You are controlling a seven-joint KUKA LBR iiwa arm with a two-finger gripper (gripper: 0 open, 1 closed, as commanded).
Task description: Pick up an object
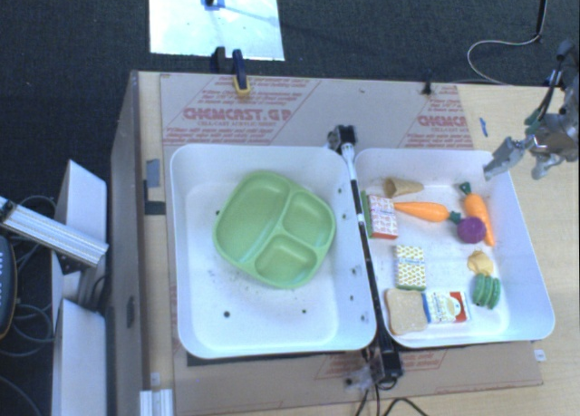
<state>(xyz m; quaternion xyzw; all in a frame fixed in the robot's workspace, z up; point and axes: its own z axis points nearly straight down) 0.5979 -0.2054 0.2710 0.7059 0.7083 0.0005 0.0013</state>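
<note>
From above, the arm comes in at the bench's right edge, little of it showing, its wrist above the far right corner of the right bin (535, 310). The end effector (524, 153) hangs there, over the bin's rim and outside the cluster of toys; its two fingers look spread apart with nothing between them, one pointing down-left toward the bin's far wall. It touches none of the objects.

The right bin holds the pickable things: an orange carrot (422, 211) lying crosswise near the far wall, a second carrot (478, 210) along the right side, a purple ball-like piece (470, 229) touching it, a tan wedge (402, 188) at the far edge, a red-and-white packet (381, 217) by the left wall, a yellow patterned square (410, 266) in the middle, a slice of toast (406, 311) and a small carton (446, 306) at the near edge, a green pod (487, 291) and a yellow piece (480, 263) on the right.

The left bin (204, 333) carries a green divided plate (275, 228), tilted slightly, near its centre. Both bins sit on a cardboard sheet (272, 111).
</note>
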